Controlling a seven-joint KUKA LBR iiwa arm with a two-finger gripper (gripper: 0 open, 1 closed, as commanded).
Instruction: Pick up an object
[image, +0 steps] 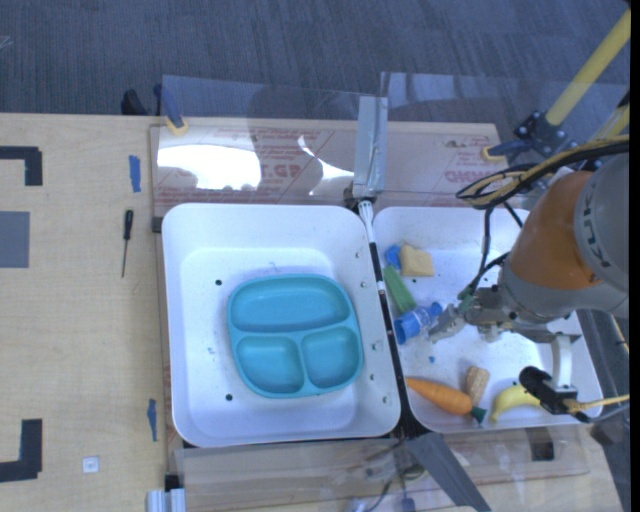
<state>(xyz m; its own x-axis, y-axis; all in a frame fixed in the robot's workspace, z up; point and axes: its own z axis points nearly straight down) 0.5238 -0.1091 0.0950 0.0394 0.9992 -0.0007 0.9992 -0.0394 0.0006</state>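
In the right bin lie a yellow wedge, a green stick-shaped piece, a blue bottle-like object, an orange carrot, a tan cork-like piece and a yellow banana. My gripper hangs low over the middle of this bin, its tip just right of the blue object. Whether it touches that object I cannot tell. The grey arm with its orange band hides the bin's right part.
The left bin holds a light blue divided plate. A metal divider and a clear panel rise behind the bins. A screwdriver lies on the wooden bench to the left.
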